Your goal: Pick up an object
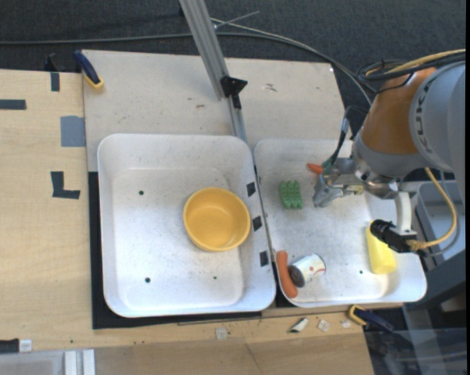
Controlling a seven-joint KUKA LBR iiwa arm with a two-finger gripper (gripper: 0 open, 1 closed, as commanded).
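Open floor lay around the yellow bowl (216, 219) in the left bin (125, 178); the right bin (340, 283) was crowded by a green block (291, 194), orange marker (285, 274) and yellow object (381, 251).

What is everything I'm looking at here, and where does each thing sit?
bins: two, white, side by side on the bench
bowl: one, yellow, in the left bin
block: one, green, in the right bin, near its left wall
carrot: one, orange, at the right bin's front left corner
cup: one, white, on its side beside the carrot
yellow item: one, at the right bin's right edge
clamps: two, blue and yellow, at the board's far left and front edges
arm: one, grey with orange band, over the right bin
tool: one, grey, low beside the block
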